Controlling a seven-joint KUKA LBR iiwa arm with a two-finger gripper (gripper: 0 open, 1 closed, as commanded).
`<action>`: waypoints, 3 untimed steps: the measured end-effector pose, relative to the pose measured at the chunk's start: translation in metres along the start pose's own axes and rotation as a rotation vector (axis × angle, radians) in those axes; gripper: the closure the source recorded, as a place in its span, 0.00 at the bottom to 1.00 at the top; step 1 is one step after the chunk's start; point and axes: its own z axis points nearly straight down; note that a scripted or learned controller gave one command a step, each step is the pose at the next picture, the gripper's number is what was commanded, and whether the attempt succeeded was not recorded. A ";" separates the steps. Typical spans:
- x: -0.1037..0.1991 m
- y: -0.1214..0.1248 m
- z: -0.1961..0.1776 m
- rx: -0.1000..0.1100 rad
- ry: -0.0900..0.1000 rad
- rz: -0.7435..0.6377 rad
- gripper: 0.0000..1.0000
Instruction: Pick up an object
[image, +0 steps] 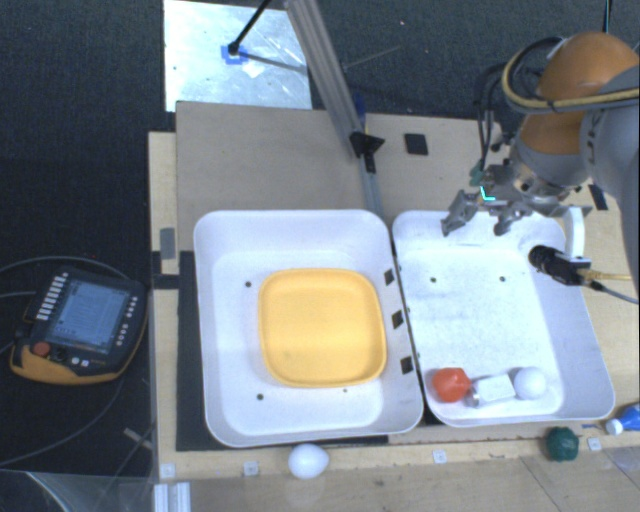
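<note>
Gripper (480, 218) — fingers spread, nothing between them — hangs over the far edge of the right bin (575, 330). Along that bin's near edge: red object (449, 383), white block (492, 388), white ball (530, 382).

Well below the gripper (480, 216), a blue thing (623, 423) is cut off by the right edge, too small to identify. Far to the gripper's lower left, a clear container (70, 492) runs off the bottom edge. The arm (585, 95) itself leaves frame at the right.
</note>
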 end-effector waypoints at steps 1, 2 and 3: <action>0.000 0.000 0.000 0.000 0.000 0.000 0.00; -0.006 -0.002 0.061 0.005 0.000 0.001 0.00; -0.006 -0.002 0.113 0.003 0.000 0.000 0.00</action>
